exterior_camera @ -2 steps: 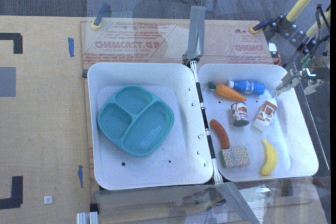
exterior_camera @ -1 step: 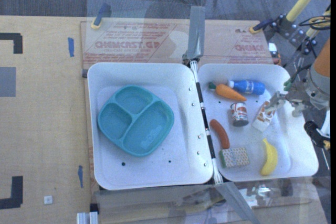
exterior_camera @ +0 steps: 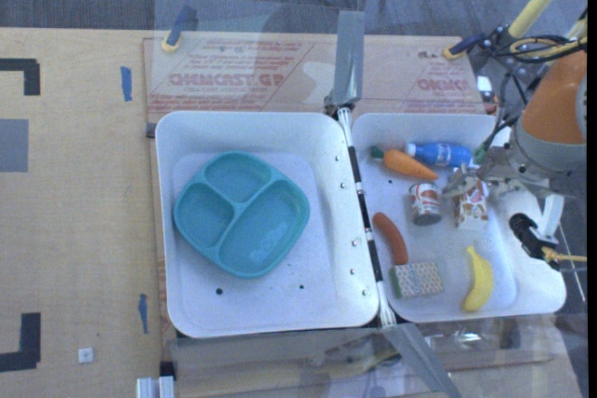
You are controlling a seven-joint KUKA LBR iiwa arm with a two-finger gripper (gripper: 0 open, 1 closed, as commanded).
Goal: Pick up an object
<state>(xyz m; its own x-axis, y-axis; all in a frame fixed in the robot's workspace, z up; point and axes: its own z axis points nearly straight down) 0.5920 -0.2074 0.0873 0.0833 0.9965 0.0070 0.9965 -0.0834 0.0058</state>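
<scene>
Nearest the lens: banana and speckled sponge, low in the right bin; near each other, not touching
Middle of that bin: sausage close to the left wall; small can above it in the frame; red-and-white packet just beside the can, on its right
Upper end of that bin: carrot and blue bottle, lying close together; contact between them unclear
Left bin: one teal divided plate, flat, centre-left
Gripper: at the right of the frame, low inside the right bin, right over the packet; touching or just above, cannot tell
Grip: cannot tell how far open, too cluttered and small to read; nothing plainly held
Task's thing: most likely the packet, lying on the bin floor, not lifted
Step in hand: by judgement, the reach down onto the packet; pick not yet made
Next move: calls for straddling the packet clear of the can, closing firmly, then lifting straight up; likely risk a slip on a thin, crumpled wrapper
</scene>
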